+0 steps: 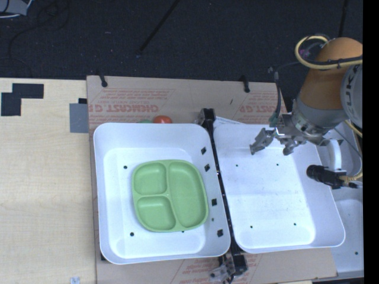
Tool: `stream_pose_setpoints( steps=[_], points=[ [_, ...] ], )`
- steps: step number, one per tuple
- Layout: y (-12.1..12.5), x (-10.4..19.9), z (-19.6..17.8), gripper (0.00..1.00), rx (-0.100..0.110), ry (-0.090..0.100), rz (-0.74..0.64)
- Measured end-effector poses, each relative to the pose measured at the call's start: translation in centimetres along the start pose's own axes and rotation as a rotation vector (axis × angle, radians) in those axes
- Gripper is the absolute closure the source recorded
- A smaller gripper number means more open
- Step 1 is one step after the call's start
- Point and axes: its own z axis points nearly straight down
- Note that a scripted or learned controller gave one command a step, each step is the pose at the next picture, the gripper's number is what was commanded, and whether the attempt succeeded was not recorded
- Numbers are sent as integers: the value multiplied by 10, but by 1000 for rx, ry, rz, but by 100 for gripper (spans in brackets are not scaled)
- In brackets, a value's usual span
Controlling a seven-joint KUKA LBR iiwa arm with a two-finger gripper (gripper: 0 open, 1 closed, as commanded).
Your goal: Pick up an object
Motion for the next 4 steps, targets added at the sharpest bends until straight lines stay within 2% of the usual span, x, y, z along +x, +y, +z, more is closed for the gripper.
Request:
stream_pose_setpoints(
  steps=[2,3,4],
  points=[
    [-5,-4,115,0,-1,0,2],
    [-5,-5,103,100,-3,-1,5],
    [6,-5,50,100,-11,-2,2]
  ],
)
